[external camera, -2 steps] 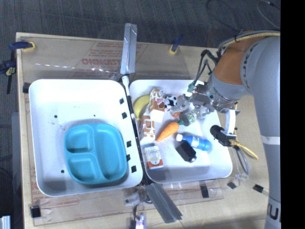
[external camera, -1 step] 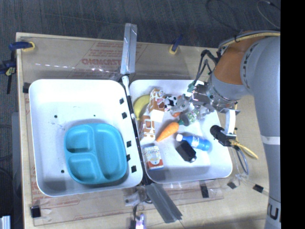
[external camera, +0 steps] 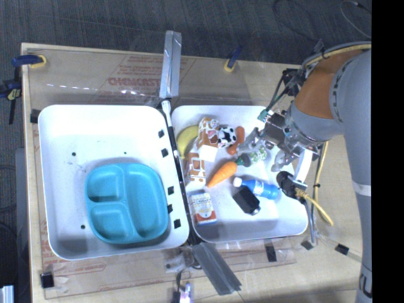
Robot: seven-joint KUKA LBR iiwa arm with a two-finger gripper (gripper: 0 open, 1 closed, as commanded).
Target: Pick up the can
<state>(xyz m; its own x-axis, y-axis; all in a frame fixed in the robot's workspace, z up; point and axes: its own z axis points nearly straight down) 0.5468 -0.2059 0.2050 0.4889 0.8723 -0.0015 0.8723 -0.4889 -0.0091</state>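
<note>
Claw (external camera: 255, 149) low over right bin (external camera: 287, 223), finger spread impossible to tell. Can (external camera: 246, 200), dark, lying toward bin's front, apart from claw, touching blue bottle (external camera: 260, 187), right of carrot (external camera: 221, 173).

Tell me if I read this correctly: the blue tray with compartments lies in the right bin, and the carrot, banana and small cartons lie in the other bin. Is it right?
Not quite. The camera view shows the blue tray in the left bin, not the right one. The carrot, banana and small cartons are indeed in the other bin, the right bin.
</note>
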